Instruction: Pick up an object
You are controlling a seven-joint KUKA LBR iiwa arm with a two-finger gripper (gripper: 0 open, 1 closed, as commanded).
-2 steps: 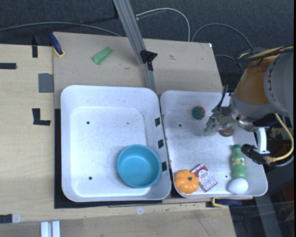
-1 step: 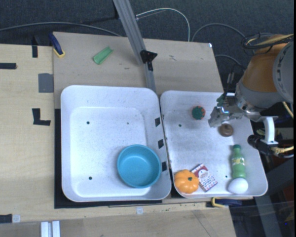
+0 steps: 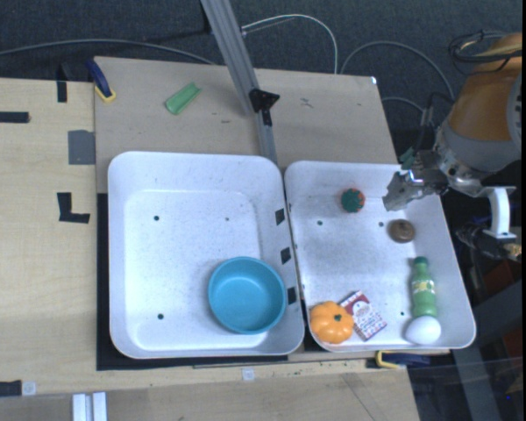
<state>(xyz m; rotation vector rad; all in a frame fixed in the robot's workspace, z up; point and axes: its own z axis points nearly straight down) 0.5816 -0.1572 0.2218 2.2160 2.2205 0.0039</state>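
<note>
Grey arm with orange band reaching in from the right, gripper (image 3: 403,189) over the right bin (image 3: 316,261), between green ball (image 3: 352,200) and brown ball (image 3: 401,230), grip state unclear, blue bowl (image 3: 246,295) in left bin (image 3: 158,235).

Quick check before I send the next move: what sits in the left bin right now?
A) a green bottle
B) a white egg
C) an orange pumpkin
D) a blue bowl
D: the blue bowl lies in the left bin, near its front right corner, while the green bottle, orange pumpkin and white egg all lie in the right bin.
</note>
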